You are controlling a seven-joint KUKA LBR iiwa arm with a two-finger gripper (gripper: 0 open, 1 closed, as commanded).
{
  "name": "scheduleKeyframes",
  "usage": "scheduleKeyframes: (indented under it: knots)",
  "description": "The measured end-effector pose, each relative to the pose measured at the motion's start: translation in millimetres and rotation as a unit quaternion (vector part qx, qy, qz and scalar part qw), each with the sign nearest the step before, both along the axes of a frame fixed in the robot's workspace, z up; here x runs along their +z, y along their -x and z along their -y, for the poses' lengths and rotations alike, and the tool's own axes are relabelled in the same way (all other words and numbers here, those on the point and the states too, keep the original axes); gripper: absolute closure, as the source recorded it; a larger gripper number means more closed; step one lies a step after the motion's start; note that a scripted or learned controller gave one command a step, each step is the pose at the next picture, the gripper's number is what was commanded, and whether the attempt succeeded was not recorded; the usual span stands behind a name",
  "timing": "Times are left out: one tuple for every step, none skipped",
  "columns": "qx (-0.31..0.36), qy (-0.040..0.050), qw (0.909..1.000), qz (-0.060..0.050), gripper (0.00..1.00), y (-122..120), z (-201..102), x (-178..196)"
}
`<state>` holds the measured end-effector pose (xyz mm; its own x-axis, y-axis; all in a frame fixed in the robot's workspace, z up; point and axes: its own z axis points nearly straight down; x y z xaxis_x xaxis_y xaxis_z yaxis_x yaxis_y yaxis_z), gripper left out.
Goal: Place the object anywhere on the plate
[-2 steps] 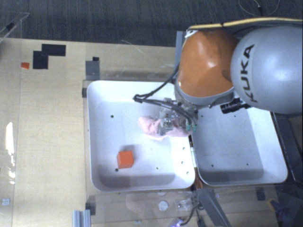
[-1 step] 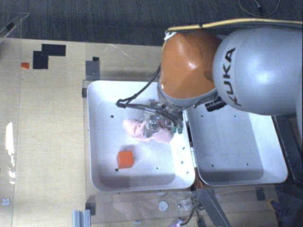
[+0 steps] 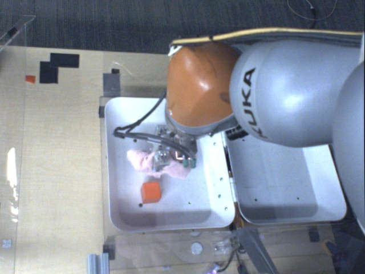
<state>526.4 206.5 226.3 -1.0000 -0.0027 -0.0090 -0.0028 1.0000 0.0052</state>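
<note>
- The big grey KUKA arm point(image 3: 296, 90) with its orange band point(image 3: 199, 84) reaches in from the right side and covers a large part of the view.
- Two shallow white plastic bins stand side by side on the pale wooden bench point(image 3: 51, 170): the left bin point(image 3: 120, 210) and the right bin point(image 3: 285, 204).
- The two-finger gripper point(image 3: 171, 156) hangs over the middle of the left bin, under the orange band. A black cable point(image 3: 137, 124) runs from it to the left.
- It is not possible to tell the state of the gripper, because the wrist hides this part.
- A soft pale pink object point(image 3: 142, 160), maybe a plate or a cloth, lies on the floor of the left bin, directly under the gripper and partly hidden by it.
- A small orange block point(image 3: 151, 193) lies on the bin floor just in front of the pink object, near it, and apart from the gripper.
- Black square marks point(image 3: 54, 66) and a small orange mark point(image 3: 30, 79) are on the bench at the upper left.
</note>
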Motion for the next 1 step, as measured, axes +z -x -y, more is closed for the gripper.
scheduleKeyframes:
  knots:
    - [0.000, 0.0000, 1.0000, 0.000, 0.00, -0.1, 0.2, 0.1]
